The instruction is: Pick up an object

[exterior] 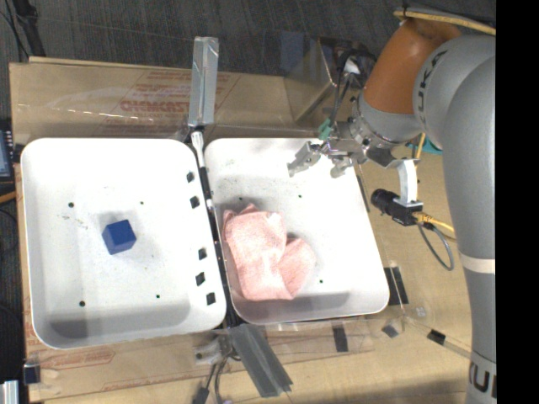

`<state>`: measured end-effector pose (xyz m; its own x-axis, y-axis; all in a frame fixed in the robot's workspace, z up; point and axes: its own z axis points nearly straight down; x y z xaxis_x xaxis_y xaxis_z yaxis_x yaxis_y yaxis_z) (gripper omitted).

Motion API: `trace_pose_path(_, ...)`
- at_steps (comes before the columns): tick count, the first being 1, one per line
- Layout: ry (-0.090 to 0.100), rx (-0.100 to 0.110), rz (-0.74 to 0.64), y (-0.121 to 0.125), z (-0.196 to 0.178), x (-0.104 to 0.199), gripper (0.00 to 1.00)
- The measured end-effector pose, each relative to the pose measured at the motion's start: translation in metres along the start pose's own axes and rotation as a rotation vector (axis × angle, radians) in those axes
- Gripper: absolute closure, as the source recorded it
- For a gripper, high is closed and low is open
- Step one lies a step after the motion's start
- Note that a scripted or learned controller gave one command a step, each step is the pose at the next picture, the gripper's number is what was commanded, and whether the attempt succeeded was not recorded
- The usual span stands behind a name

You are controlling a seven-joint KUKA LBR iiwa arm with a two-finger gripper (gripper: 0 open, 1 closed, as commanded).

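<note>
Blue cube (120,236): small, solid blue, sits flat on floor of left bin (50,310), left of bin's middle, well apart from all four walls, one corner turned toward bin's near edge. Top face lighter blue than sides.

Pink cloth (265,255): crumpled, pale pink with whitish mottling, bunched in two lumps, larger on left, smaller on right. Lies in right bin (354,225), in near-left part, touching or just beside left wall, close to near edge. Far half of bin floor bare around it.
</note>
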<state>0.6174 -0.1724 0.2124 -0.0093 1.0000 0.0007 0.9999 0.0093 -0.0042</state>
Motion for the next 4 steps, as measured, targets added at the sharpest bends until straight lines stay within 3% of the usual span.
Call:
trace_pose_path(1,0.0,0.0,-0.109,-0.055,0.065,-0.003,0.0)
trace_pose_path(2,-0.001,-0.008,-0.182,-0.087,0.118,0.005,0.0)
trace_pose_path(3,-0.002,-0.007,-0.245,-0.043,0.118,0.06,0.0)
trace_pose_path(4,-0.001,-0.005,-0.25,-0.043,0.108,0.06,1.0)
